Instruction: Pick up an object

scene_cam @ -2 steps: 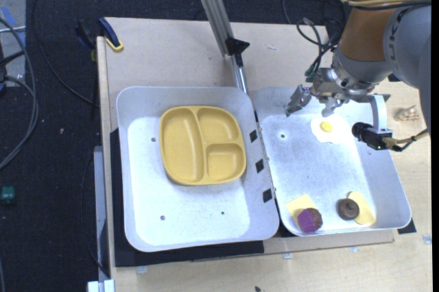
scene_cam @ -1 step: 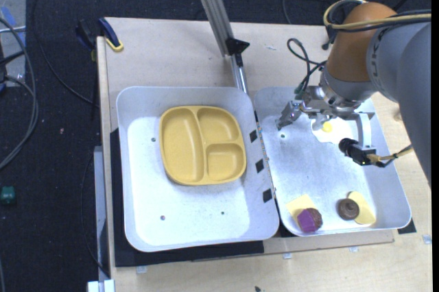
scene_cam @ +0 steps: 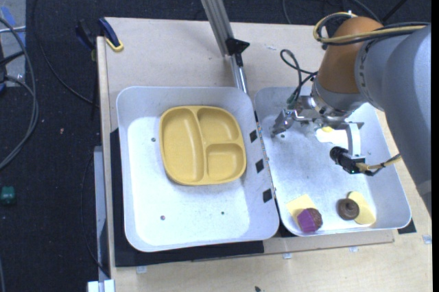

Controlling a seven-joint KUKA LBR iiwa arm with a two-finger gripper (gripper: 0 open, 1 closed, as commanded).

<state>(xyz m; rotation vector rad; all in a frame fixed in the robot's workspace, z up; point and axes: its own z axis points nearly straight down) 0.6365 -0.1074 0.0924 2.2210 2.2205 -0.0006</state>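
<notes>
I hang over the right bin (scene_cam: 384, 147), my claw (scene_cam: 312, 120) low near its upper left part, but I must not guess at its state: from this slant I cannot tell how it stands, and I see nothing held under it. The things I could take lie well away from me along the bin's near edge: a purple ball (scene_cam: 310, 219) touching a yellow block (scene_cam: 298, 205) near the left corner, and a brown piece (scene_cam: 348, 209) resting against another yellow block (scene_cam: 364, 209) further right. A pale yellow bit (scene_cam: 330, 134) shows just beside my wrist, half hidden, so I cannot say what it is. The left bin (scene_cam: 137, 147) bears a yellow tray (scene_cam: 203, 145) with three compartments, all bare. The picking looks to me not yet begun in earnest. My worries are these. Below me the floor looks bare, so a descent here would likely close on nothing. The ball, I judge, is round and will roll from a push that is off its middle. Each target touches its neighbour, so I may catch two at once or nudge one aside. They also sit close to the rim, and a finger could strike the wall before reaching the floor. A cable (scene_cam: 357, 164) loops below my wrist and might drag over things as I travel.
</notes>
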